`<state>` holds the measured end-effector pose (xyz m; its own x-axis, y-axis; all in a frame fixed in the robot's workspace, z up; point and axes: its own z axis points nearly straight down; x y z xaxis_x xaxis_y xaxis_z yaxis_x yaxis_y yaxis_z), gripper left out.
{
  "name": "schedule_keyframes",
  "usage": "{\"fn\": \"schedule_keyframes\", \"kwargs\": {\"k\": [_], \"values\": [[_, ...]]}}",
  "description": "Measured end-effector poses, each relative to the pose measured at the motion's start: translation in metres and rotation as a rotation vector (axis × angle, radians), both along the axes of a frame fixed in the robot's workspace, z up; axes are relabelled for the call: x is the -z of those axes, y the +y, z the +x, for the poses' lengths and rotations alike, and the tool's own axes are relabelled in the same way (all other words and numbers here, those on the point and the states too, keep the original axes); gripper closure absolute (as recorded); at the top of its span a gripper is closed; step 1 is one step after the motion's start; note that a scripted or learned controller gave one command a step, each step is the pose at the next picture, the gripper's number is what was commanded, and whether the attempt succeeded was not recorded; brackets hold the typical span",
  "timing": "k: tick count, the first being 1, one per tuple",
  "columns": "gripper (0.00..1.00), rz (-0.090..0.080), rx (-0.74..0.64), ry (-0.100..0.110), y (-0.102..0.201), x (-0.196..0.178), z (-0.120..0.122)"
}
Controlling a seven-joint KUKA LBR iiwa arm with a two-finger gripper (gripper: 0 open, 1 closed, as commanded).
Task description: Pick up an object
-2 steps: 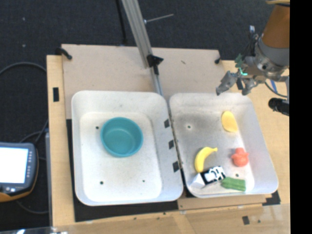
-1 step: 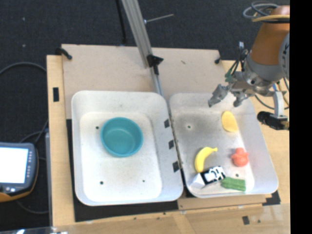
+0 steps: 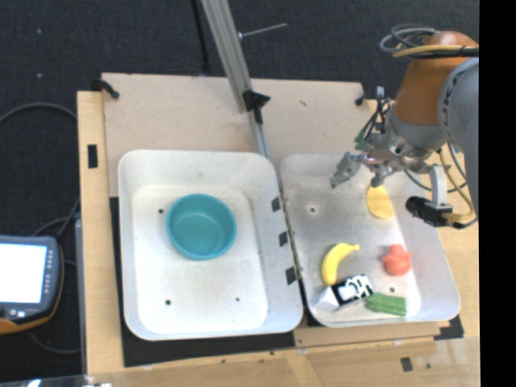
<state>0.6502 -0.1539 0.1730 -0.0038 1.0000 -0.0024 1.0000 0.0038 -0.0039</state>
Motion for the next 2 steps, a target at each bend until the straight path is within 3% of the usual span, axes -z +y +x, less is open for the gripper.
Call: {"fn": "schedule_keyframes", "kwargs": {"k": [1, 2], "values": [[0.0, 0.0, 0.005, 0.0, -0.004, 0.052, -0.011], [1.0, 0.001, 0.007, -0.008, -0.005, 0.037, -0.009]]}}
